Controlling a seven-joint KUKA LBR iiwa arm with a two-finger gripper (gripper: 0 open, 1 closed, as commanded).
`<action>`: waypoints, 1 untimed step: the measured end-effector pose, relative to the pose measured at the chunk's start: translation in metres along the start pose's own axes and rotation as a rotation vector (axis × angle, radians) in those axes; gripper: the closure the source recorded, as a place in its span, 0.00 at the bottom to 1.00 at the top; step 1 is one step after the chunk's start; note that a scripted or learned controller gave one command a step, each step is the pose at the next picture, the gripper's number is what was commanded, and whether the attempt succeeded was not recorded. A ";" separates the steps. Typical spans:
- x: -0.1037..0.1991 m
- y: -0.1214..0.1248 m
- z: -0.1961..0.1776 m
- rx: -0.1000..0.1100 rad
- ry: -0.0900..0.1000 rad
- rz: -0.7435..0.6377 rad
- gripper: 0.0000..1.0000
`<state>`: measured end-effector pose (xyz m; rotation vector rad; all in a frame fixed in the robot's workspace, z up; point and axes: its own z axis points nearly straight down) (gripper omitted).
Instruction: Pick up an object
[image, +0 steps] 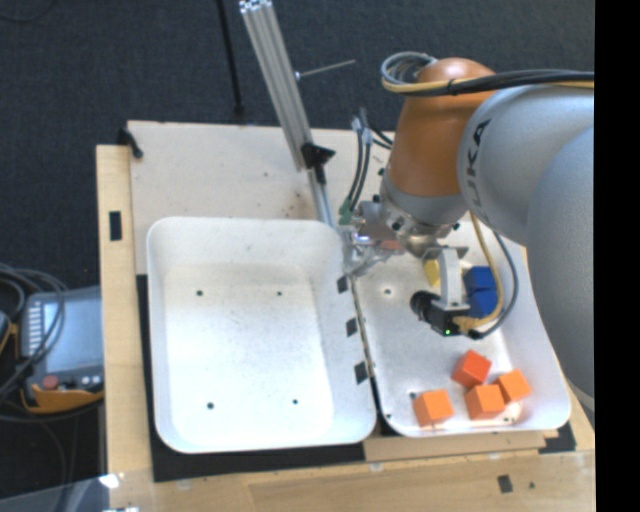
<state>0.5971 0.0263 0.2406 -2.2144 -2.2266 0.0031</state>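
Orange blocks (472, 368), four in a cluster, lie well apart from your tool (364, 246), toward the near end of the right bin (400, 350). A blue thing (482, 290) sits nearer to it. You cannot tell whether the tool is apart or together. It hangs just beside the bin's inner wall, so descending here risks striking the rim and closing on nothing.

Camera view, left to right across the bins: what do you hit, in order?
Left bin → gripper → leftmost orange block → blue block. The other orange blocks overlap the blue one sideways, so they are omitted.
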 end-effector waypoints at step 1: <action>0.052 0.011 -0.004 -0.004 0.002 -0.003 1.00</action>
